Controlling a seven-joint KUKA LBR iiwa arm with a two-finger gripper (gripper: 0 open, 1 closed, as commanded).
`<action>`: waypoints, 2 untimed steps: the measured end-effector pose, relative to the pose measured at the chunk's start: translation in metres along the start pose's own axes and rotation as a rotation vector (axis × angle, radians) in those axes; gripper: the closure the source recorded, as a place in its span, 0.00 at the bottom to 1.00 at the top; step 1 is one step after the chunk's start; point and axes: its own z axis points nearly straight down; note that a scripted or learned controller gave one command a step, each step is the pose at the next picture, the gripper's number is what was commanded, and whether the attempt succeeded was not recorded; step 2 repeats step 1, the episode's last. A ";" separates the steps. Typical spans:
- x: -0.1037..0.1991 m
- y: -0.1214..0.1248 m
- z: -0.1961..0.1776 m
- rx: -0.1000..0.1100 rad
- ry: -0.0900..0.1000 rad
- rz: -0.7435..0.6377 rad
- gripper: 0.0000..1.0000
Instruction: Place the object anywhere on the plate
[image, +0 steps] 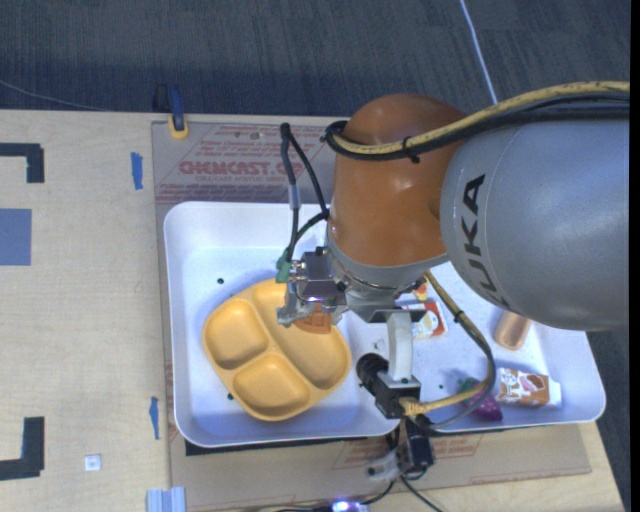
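Note:
A yellow plate with three compartments lies in the left white bin. My gripper hangs over the plate's upper right rim, mostly hidden under the orange wrist band. A small orange object shows just beneath the gripper, over the plate's right compartment. Whether it is held or resting on the plate cannot be made out.
The right bin holds a copper cylinder, a brown and white packet, a purple piece and a red and white packet partly under the arm. The big grey arm covers much of the right bin.

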 end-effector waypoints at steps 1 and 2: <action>0.000 0.001 -0.001 -0.002 0.001 0.000 0.00; 0.000 0.001 -0.001 -0.002 0.001 0.000 0.00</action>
